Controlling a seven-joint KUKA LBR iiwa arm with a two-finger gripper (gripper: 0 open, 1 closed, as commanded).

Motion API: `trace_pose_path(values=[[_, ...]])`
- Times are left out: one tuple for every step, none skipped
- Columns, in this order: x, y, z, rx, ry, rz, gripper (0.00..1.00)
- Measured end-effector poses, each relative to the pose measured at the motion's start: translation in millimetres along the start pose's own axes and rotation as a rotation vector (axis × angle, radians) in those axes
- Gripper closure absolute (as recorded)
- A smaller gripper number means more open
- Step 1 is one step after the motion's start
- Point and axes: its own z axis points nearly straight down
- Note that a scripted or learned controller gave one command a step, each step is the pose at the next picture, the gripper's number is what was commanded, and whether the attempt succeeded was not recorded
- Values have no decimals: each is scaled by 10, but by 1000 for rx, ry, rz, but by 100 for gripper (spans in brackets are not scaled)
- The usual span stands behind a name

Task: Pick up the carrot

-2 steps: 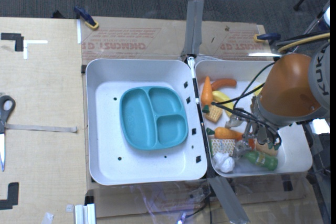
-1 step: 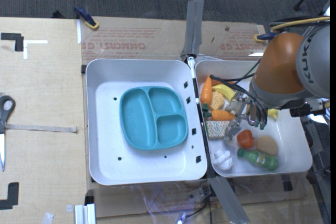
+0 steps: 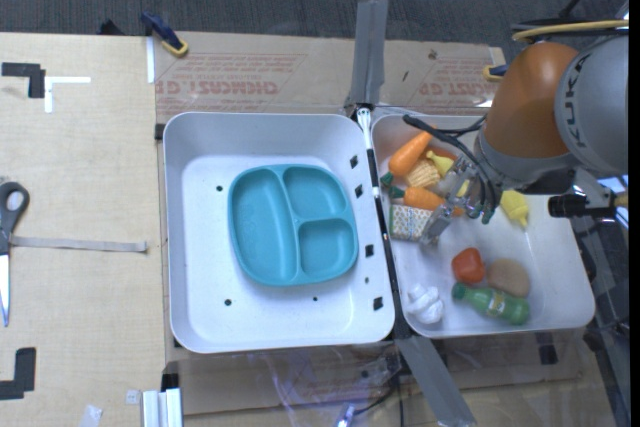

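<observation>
In the right bin (image 3: 560,310), a small orange carrot (image 3: 421,198) lies near the left wall, on top of a patterned box (image 3: 407,221). A second, larger carrot-like orange piece (image 3: 408,155) lies just behind it at the bin's back left. My gripper (image 3: 460,215) hangs over the bin's middle, right beside the small carrot's right end. Its jaws look open, with one fingertip (image 3: 437,225) low by the box. The wrist hides part of what lies under it. I see nothing lifted.
A yellow corn piece (image 3: 426,174) sits between the two orange pieces. A yellow item (image 3: 514,206), red tomato (image 3: 467,265), brown potato (image 3: 509,277), green bottle (image 3: 492,303) and white garlic (image 3: 425,304) share the right bin. The left bin (image 3: 190,295) holds a teal divided plate (image 3: 295,223).
</observation>
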Motion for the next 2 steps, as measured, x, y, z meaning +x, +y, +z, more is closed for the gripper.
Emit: trace_pose_path(values=[[-16,28,6,2,2,407,0],[-38,47,-129,-2,-5,403,100]])
